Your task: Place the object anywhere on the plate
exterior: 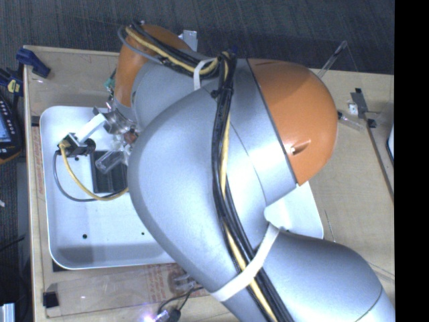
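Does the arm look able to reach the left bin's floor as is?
Likely yes: the gripper hangs inside the left bin's rim, with bare white floor beside it. The arm hides the bin's right part, so that part is unknown.

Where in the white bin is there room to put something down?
The shallow white bin has a bare patch of floor along its near wall, below the yellow cable loop. It is crowded further back, where the two-finger gripper and the big grey arm hang.
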Controlling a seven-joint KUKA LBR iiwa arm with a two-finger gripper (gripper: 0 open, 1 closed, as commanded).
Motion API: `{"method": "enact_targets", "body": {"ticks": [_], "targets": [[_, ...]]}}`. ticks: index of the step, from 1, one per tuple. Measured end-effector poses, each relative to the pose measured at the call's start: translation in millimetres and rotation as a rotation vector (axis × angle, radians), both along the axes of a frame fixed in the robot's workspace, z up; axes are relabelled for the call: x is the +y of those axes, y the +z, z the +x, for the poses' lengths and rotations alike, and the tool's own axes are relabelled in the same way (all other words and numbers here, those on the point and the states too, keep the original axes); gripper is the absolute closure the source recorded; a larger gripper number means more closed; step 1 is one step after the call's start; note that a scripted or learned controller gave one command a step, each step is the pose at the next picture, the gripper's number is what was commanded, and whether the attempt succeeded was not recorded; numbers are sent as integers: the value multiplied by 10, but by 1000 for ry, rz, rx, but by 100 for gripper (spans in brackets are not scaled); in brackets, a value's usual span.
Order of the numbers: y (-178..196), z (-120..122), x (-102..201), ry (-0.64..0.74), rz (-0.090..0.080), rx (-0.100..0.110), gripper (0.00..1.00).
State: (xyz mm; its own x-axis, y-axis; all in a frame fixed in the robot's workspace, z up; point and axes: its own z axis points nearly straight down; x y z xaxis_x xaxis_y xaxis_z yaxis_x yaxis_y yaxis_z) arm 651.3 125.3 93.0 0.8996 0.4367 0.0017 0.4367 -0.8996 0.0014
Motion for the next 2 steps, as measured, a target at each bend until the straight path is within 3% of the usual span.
{"method": "enact_targets", "body": {"ticks": [1,2], "targets": [[-13,-65,-236,437,4,6,100],[4,-92,479,201,2,1,100]]}}
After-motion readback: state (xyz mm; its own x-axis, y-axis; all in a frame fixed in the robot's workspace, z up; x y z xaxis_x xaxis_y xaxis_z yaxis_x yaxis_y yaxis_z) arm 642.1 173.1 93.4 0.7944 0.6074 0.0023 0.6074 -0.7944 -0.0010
